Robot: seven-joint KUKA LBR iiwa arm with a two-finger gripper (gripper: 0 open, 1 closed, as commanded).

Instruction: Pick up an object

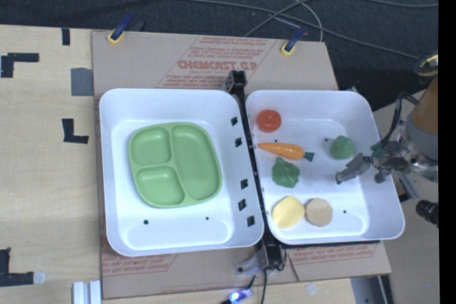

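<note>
A: Judging by looks, every candidate in the right bin (360, 107) is small play food, probably hollow plastic: light, stiff, smooth enough to squirt out of a pinch.

B: Which one would you go for?

A: The round green piece (342, 147), near the bin's right edge and closest to the gripper (360, 169). It looks rounded, so the fingers should close across its middle.

B: And the tool now?

A: It hangs over the right side of that bin with nothing between its fingers. One dark finger points left toward the centre; whether the pair stands apart or together I cannot tell.

B: What else is in there?

A: A red tomato (268, 119) near the far left corner, an orange carrot (283, 150) lying flat below it, and a leafy green piece (285, 172) just beside the carrot. Along the near edge a yellow lemon (288, 211) and a tan round piece (318, 211) look to be touching.

B: Anything in the way?

A: The carrot and leafy piece crowd each other, and so does the near pair. The round green one stands apart, though the right wall is near. In the left bin (114, 153) lies a green divided plate (174, 164), well out of the way.
</note>
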